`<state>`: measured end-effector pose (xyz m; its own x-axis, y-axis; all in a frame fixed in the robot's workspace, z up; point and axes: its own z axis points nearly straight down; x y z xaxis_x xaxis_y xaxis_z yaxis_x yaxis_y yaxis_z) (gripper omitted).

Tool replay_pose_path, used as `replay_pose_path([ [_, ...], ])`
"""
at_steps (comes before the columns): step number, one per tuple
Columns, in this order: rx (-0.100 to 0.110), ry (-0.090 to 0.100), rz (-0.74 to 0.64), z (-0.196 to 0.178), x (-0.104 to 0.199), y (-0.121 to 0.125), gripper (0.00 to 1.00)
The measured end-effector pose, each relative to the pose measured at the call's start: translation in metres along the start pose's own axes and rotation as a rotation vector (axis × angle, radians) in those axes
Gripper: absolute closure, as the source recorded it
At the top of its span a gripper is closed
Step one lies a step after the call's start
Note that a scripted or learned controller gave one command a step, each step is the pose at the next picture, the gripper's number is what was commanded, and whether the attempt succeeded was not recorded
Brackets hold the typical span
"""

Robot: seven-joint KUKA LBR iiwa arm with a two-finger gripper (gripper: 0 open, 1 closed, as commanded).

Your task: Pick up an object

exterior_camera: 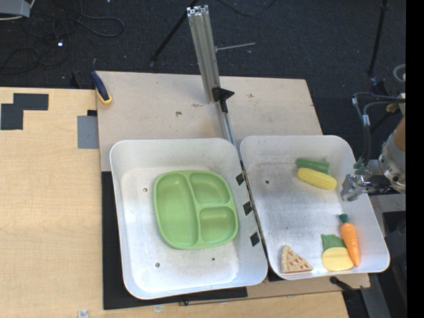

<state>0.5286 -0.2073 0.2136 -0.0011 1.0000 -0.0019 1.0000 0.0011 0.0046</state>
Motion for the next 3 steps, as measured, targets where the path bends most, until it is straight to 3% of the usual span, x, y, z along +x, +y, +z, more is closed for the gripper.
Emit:
replay_pose_path([
  [1, 0.001, 0.000, -0.001, -0.044, -0.001, 0.001, 1.00],
  [3, 0.008, 0.004, -0.003, -0.023, 0.105, 0.027, 1.00],
])
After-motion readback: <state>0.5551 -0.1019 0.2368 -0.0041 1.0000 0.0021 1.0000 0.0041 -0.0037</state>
